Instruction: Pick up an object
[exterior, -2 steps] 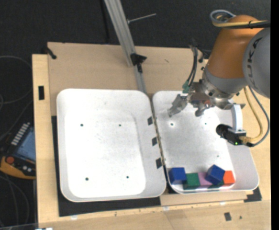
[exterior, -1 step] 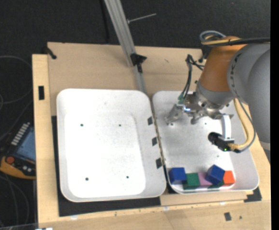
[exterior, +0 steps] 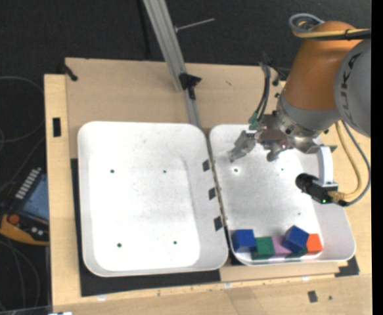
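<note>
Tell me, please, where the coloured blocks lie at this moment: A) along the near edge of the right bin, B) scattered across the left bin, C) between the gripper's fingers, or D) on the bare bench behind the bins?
A: the blue block, green block and orange block sit in a row along the near wall of the right bin, with the gripper above that bin's far end.

Small blocks (exterior: 278,242), two blue, one green, one pink, one orange, lie clustered along the right bin's (exterior: 260,189) near edge.
</note>
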Tool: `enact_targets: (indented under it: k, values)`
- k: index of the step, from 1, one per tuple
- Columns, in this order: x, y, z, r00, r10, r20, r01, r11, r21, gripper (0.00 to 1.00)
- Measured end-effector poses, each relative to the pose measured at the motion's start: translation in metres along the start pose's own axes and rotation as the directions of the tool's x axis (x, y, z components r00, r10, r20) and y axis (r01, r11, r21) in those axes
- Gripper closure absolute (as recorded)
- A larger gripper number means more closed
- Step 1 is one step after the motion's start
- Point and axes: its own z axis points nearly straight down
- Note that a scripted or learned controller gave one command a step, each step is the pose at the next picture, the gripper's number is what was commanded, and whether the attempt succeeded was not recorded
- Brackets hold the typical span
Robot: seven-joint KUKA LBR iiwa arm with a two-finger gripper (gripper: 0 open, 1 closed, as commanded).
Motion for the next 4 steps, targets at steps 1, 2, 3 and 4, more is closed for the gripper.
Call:
enact_targets:
  k: [1,2,3,4]
  values:
    - [0.03,-0.014,0.007,1.0,0.0,0.0,0.0,1.0,0.008,0.0]
    - [0.075,-0.046,0.044,1.0,-0.001,-0.001,0.001,1.0,0.013,0.0]
    - [0.071,-0.043,0.031,1.0,0.007,0.0,-0.007,1.0,0.005,1.0]
    - [0.112,-0.042,-0.005,1.0,-0.002,-0.001,0.002,1.0,0.004,1.0]
